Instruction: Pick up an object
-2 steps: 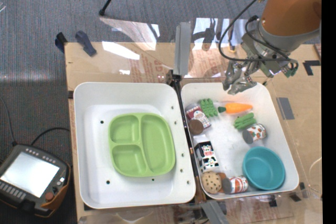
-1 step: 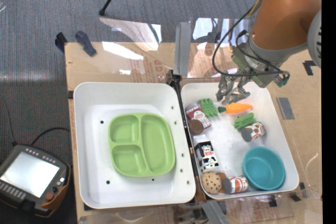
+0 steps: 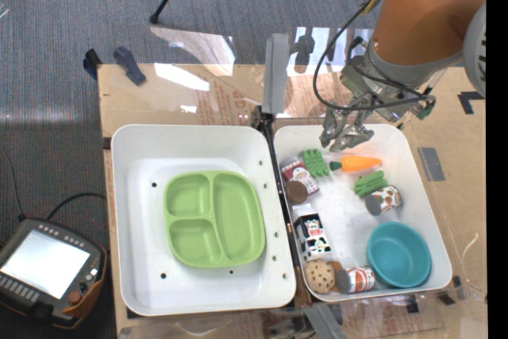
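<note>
An orange toy carrot (image 3: pixel 359 163) with a green top lies flat, pointing right, in the upper part of the right bin (image 3: pixel 418 171), right of centre frame.

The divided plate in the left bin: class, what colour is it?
Light green: the three-compartment plastic plate, clearest in the camera view.

labels on cans (image 3: pixel 383 200) too small, unreadable

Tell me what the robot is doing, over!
Gripper above right bin's far edge, holding nothing. Toy carrot just below it, not picked up. Green toy and small can crowd its left.
</note>
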